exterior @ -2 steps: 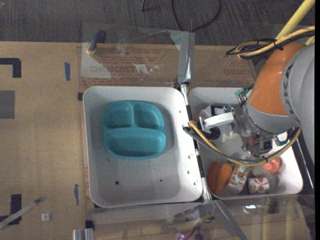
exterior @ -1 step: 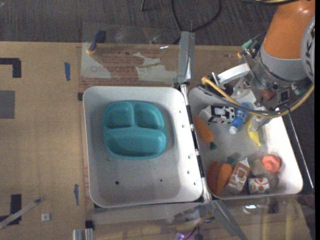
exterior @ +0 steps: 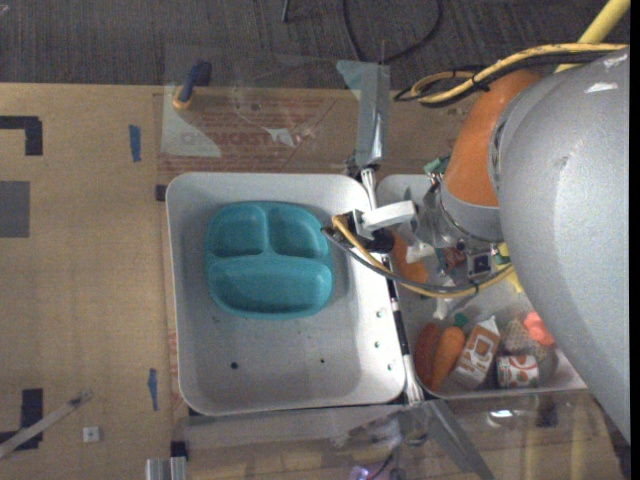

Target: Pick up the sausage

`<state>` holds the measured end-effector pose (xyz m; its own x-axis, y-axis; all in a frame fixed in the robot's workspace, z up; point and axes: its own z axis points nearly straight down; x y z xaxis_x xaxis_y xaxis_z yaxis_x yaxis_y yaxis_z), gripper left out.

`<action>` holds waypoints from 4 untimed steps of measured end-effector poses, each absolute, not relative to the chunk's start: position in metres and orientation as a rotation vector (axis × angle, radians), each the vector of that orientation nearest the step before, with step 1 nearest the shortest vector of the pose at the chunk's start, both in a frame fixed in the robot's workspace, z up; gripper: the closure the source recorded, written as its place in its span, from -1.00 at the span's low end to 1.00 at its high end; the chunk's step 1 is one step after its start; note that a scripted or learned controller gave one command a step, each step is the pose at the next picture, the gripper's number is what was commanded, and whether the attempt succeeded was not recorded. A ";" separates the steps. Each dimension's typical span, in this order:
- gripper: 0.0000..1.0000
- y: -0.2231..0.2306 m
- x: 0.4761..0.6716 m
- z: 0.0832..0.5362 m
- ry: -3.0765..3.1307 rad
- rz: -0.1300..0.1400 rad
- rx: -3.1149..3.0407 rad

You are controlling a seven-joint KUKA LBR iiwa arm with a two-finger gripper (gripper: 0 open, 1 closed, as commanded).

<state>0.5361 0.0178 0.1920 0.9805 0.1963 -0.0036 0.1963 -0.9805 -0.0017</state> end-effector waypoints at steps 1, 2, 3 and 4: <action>-1.00 -0.040 0.621 0.205 -0.312 0.002 -3.126; -1.00 -0.011 0.533 0.183 -0.327 0.009 -3.122; -1.00 -0.052 0.594 0.354 -0.314 0.000 -3.126; -1.00 -0.039 0.498 0.197 -0.516 0.007 -3.096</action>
<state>0.4980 -0.0389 0.1968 0.9459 0.3244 -0.0043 0.3244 -0.9459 -0.0033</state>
